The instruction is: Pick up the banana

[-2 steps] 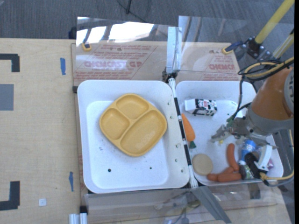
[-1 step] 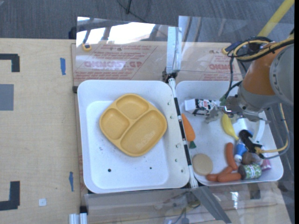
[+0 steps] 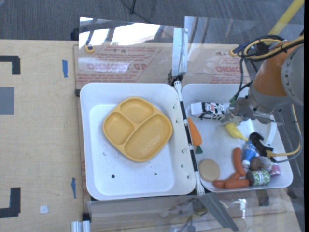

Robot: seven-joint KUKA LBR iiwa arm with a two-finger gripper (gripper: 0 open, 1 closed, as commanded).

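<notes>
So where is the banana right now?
The banana lies in the right bin, toward its far right side, directly below the tool, with the milk carton to its left and the blue bottle nearer the camera.

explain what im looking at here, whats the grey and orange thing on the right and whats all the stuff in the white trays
That grey machine with the orange band is a robot arm, reaching in from the right. One fixed camera above the bench looks down at a slant. The arm's gripper hangs over the right shallow white bin, just above a small yellow banana it is meant to pick up. Whether the banana is gripped cannot be told from here. That bin also holds an orange toy carrot, a round tan cookie-like disc, reddish sausages, a white carton with black markings and a green-labelled can. The left white bin holds a yellow plastic plate with three compartments.
</notes>
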